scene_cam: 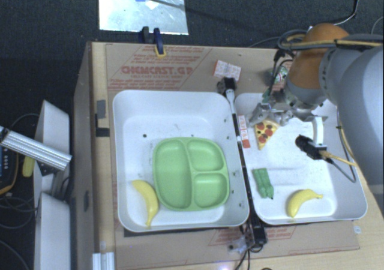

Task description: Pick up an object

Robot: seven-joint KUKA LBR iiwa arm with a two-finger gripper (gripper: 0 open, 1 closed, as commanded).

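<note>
One pizza slice [264, 132], red-dotted, apparently touching the tool [271, 117].

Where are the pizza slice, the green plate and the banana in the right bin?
pizza slice [264, 133], camera view, middle of its topping.
green plate [191, 173], camera view, central divider.
banana in the right bin [300, 201], camera view, mid-curve.
</note>
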